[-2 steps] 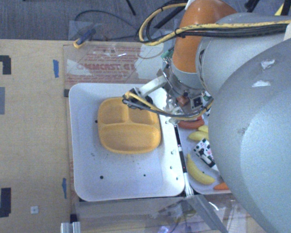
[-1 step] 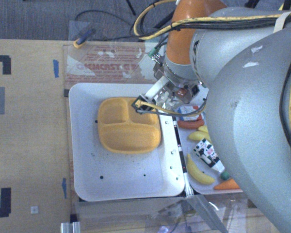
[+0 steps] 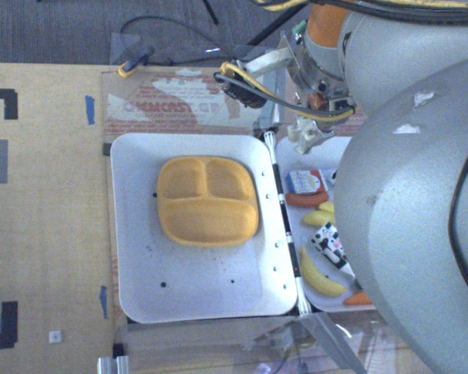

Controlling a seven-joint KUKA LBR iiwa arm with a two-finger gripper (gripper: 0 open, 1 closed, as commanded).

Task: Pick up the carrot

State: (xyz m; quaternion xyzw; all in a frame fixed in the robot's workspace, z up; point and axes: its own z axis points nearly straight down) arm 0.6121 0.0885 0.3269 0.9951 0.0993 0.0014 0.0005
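Here the end effector hangs over the far edge of the right bin; whether it is open cannot be told. The carrot peeks out at that bin's near edge, beside a banana.

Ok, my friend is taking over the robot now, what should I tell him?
Gripper: at the far end of the right bin; nothing seen in it.
Carrot: probably the orange-red stick in the right bin, next to the carton. An orange tip by the banana could be it instead.
Done: nothing picked up yet.
Left: reach the carrot, grab it, lift it.
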